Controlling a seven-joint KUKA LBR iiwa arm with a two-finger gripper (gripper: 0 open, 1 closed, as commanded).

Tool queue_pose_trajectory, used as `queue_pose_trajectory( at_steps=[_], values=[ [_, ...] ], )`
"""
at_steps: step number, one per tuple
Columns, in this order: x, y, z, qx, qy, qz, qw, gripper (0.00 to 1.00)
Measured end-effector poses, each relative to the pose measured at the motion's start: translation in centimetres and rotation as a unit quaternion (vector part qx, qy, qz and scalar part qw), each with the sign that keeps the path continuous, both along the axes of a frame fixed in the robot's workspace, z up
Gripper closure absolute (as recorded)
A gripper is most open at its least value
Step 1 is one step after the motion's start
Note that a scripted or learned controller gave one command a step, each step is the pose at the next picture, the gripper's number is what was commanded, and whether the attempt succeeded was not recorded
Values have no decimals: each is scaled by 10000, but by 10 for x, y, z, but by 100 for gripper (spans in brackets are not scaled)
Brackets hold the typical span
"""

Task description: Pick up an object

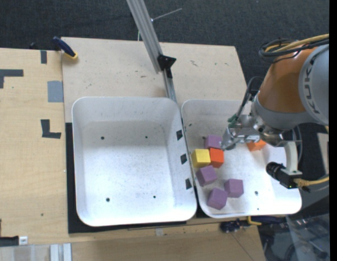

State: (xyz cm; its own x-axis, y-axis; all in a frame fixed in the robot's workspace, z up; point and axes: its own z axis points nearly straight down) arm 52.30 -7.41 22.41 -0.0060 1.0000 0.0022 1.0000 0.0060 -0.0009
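A: What have I got on the feed?

B: I see the arm (291, 91) reaching in from the right, over the right bin (277, 197). The pincer (232, 140) sits low in that bin, just right of a purple cube (213, 141) near the bin's upper middle. I cannot tell whether the pincer is released or clenched; the wrist hides too much of it, and I see nothing gripped in it.

A: Where are the blocks?

B: All in the right bin. A yellow cube (201, 157) and an orange cube (216, 156) sit side by side, touching, just below that purple cube. Below them lie 3 more purple ones: 1 (206, 174) right under the yellow, 1 (233, 187) further right, and 1 (217, 198) nearest the front rim. A second orange block (257, 144) shows partly under the wrist, right of the pincer.

A: And the left bin?

B: I see the left bin (81, 145) beside it, their rims meeting in the middle. A metal rail (147, 26) runs at a slant from the top down to where the 2 bins meet. On the desk (103, 64), far left at the back, lies a small blue and yellow item (65, 47); I can't make out what it is
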Motion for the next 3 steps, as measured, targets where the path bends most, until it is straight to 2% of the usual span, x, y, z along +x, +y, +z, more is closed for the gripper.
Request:
queue_pose_trajectory(
  at_steps=[1,2,3],
  values=[
    [12,54,11,1,-1,7,10000,100],
    [20,106,1,-6,8,3,10000,100],
    [38,160,-8,-5,6,5,10000,100]
  ],
)
